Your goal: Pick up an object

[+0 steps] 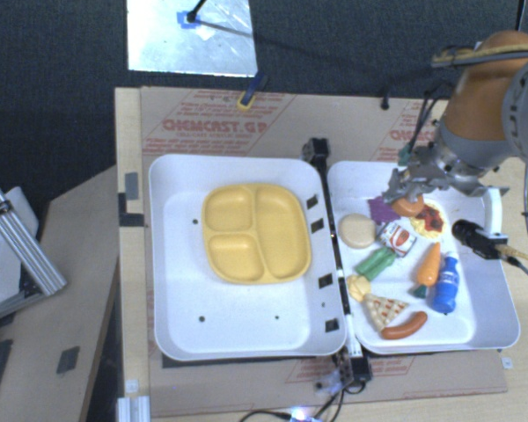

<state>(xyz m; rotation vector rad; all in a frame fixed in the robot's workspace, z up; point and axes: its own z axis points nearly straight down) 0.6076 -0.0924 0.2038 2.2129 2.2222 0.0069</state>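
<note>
My gripper [403,190] hangs low over the far part of the right bin [502,319]. Right beneath its tip lie a purple toy [381,209] and an orange toy [408,207]; whether it touches either I cannot tell. Close by lie a beige round disc [358,230], a small red and white can [397,236] and a yellow and red toy [430,221]. Nearer the front are a green pickle [375,261], a carrot [429,265], a blue bottle [445,284], a pizza slice [385,309], a sausage [404,325] and a small yellow piece [359,287].
The left bin [172,323] holds a yellow divided plate [253,233]. A ridge with black clips [330,253] separates the two bins. The grey arm with its orange band [488,86] comes in from the upper right, over the right bin's far corner.
</note>
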